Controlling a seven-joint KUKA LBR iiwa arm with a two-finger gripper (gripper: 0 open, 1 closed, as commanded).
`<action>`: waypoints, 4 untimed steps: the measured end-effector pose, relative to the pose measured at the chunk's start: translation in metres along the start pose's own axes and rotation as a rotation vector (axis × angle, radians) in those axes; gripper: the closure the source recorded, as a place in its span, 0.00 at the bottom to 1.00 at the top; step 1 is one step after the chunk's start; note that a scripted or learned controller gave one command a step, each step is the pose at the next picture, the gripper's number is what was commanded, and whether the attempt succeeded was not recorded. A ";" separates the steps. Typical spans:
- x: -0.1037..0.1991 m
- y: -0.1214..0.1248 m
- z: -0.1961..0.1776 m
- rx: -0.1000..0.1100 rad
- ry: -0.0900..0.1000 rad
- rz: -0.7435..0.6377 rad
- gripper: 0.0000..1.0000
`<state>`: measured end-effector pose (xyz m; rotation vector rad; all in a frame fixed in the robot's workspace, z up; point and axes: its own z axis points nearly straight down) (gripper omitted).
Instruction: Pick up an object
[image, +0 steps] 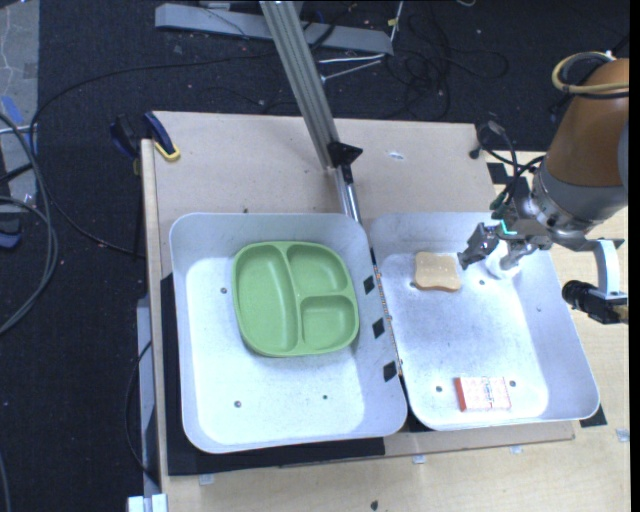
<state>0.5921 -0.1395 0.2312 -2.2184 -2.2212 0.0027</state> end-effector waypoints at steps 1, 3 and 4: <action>0.000 0.001 -0.001 -0.003 -0.001 0.000 0.00; 0.009 -0.005 0.089 0.002 0.000 0.001 0.00; 0.009 -0.004 0.140 -0.005 -0.002 0.001 0.00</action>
